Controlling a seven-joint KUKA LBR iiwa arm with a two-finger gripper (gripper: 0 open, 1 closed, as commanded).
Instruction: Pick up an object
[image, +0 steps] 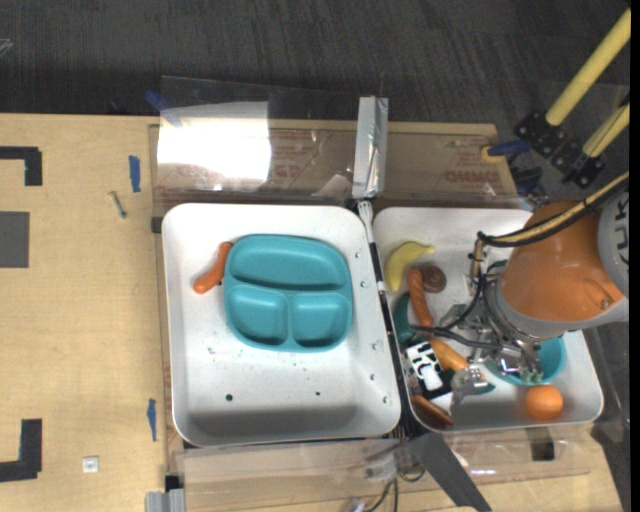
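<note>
My gripper (468, 375) is low in the right bin (505, 408), among a heap of toy food. Just to its left lie a small orange carrot-like piece (447, 352) and a black and white object (425, 365). An orange ball-shaped fruit (544, 402) sits at the bin's front right. A yellow banana (404, 262), a brown round piece (432, 279) and a reddish sausage (420, 308) lie further back. A teal bowl (545, 360) is partly hidden under the wrist. Cables and the wrist hide what lies right at the gripper's tip.
The left bin (190, 330) holds a teal divided plate (290, 290) with an orange sausage (212, 270) beside its left edge. A metal divider (368, 150) stands behind the two bins. The arm's orange band (555, 270) covers the right bin's back right.
</note>
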